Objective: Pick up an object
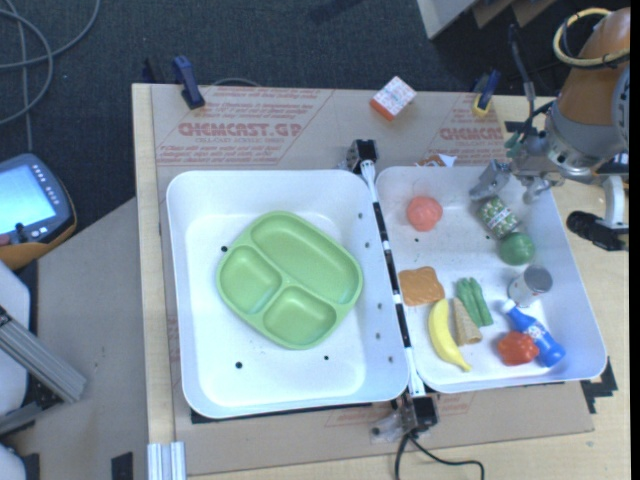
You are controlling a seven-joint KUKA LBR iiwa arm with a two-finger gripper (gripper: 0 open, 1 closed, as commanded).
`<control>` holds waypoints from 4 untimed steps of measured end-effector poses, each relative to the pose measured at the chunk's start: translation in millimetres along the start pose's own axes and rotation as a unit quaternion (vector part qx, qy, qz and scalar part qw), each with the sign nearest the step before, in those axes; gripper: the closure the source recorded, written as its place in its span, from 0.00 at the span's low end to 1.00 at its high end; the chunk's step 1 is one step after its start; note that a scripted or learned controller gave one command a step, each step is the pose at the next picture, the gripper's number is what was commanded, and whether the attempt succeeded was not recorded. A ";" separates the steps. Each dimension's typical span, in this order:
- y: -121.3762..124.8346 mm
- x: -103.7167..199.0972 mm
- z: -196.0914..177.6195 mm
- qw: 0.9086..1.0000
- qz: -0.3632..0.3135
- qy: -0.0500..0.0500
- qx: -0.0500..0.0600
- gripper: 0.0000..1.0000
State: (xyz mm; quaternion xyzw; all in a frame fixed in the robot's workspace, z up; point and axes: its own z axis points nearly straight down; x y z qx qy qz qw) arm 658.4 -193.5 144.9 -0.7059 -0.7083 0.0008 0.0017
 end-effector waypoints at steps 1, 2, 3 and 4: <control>-3.6 17.0 65.0 1.000 0.001 0.001 0.002 0.00; -1.1 15.8 48.9 1.000 0.000 -0.001 -0.003 1.00; 11.1 92.9 -7.0 1.000 -0.003 -0.001 -0.006 1.00; -40.5 137.9 -65.1 1.000 -0.001 0.001 -0.002 1.00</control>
